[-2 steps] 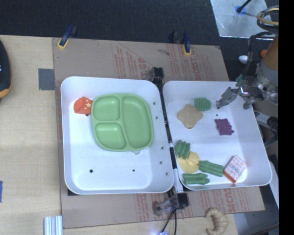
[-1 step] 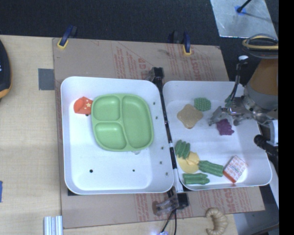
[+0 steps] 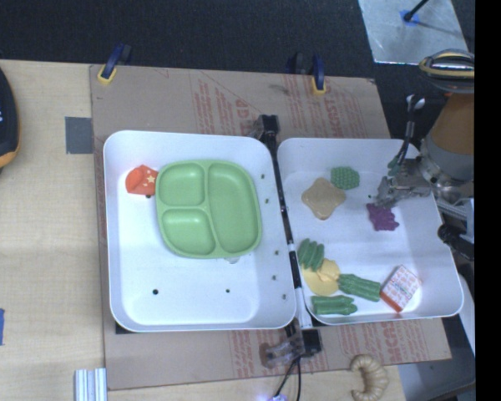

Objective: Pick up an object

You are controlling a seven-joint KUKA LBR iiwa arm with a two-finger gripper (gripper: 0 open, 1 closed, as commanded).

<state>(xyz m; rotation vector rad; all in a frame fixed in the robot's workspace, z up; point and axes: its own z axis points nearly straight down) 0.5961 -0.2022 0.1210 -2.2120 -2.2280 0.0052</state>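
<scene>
Your gripper [image 3: 390, 189] hangs low over the right bin [image 3: 451, 307], just above the purple toy [image 3: 383, 218] near the bin's right side; you cannot tell whether its jaws are apart or together. A tan cookie [image 3: 322, 198] lies to the left of it. In the left bin [image 3: 134, 299] sits a green divided plate [image 3: 209, 208].

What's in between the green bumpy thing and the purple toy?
Nothing sits between the green ridged piece and the purple toy; the camera view shows just bare white bin floor there. The tan piece lies off to the side.
</scene>
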